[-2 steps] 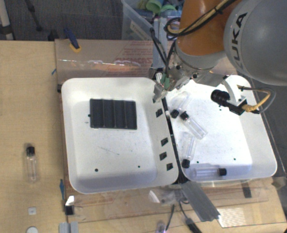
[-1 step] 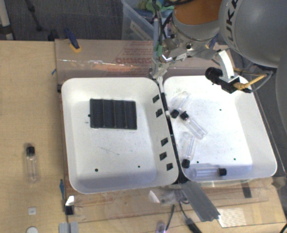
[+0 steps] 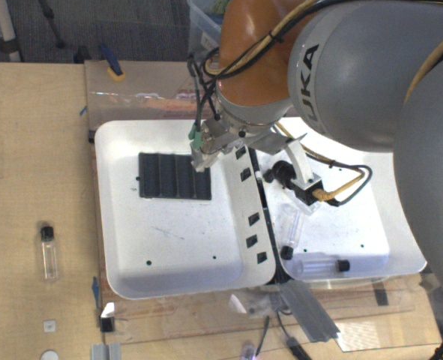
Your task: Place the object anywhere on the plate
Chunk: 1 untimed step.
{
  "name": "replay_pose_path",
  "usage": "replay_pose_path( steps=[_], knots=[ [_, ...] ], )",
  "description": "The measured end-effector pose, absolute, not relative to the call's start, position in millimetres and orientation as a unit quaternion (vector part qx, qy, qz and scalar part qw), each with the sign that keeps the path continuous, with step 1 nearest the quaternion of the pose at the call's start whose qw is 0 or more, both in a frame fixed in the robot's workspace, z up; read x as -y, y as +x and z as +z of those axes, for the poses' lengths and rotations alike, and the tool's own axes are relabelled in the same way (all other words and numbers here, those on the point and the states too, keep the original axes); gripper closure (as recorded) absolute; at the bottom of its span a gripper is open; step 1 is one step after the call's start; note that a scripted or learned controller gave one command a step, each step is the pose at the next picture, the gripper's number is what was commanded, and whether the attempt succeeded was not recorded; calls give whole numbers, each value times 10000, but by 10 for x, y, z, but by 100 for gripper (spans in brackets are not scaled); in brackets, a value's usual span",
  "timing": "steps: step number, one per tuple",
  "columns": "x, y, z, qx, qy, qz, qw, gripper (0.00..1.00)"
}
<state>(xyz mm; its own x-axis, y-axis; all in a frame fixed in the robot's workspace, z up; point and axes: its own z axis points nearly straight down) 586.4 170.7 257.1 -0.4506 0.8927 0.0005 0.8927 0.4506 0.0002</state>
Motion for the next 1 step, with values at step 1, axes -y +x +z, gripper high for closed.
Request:
replay_pose_path(
  steps=[1],
  knots=[
    [-2039,5487,2362,7193,-6947,14,15,100]
  ],
)
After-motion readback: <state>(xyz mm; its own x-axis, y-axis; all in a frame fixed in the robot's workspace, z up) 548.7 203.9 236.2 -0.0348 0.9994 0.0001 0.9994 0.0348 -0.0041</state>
